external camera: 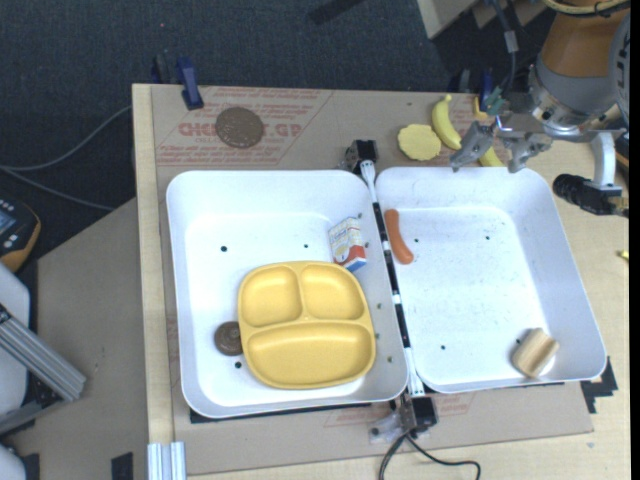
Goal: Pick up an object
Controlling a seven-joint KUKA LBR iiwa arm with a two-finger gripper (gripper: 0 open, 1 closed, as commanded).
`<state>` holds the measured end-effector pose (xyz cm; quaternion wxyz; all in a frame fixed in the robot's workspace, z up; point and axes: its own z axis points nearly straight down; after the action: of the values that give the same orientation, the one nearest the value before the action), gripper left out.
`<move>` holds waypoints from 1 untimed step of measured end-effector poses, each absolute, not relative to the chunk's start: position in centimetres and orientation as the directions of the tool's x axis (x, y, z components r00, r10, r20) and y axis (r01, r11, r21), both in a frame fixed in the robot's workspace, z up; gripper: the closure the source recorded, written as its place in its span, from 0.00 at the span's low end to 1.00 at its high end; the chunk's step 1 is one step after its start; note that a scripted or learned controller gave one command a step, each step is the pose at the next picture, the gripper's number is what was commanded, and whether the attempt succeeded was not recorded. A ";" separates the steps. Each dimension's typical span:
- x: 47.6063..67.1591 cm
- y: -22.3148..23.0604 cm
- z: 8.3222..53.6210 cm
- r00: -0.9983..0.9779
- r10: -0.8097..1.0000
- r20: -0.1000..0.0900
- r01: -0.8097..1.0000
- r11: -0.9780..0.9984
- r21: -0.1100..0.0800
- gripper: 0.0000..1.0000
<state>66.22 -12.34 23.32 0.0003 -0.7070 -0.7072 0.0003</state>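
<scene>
My gripper hangs over the far rim of the right bin, near its back edge, with its fingers spread open. A bit of yellow shows by the left finger; nothing is clearly held between the fingers. A banana and a flat yellow piece lie on the bench just left of the gripper, outside the bins. In the right bin, an orange sausage lies by the left wall and a tan bread roll sits at the near right corner.
The left bin holds a yellow divided plate, a small carton and a brown round piece. A brown disc and a blue clamp sit on the board behind it.
</scene>
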 end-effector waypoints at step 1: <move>56.8 -17.3 8.7 0.008 1.000 0.003 1.000 -0.008 -0.021 0.00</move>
<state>56.79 -17.26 8.67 0.0085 -0.7099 -0.7042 0.0064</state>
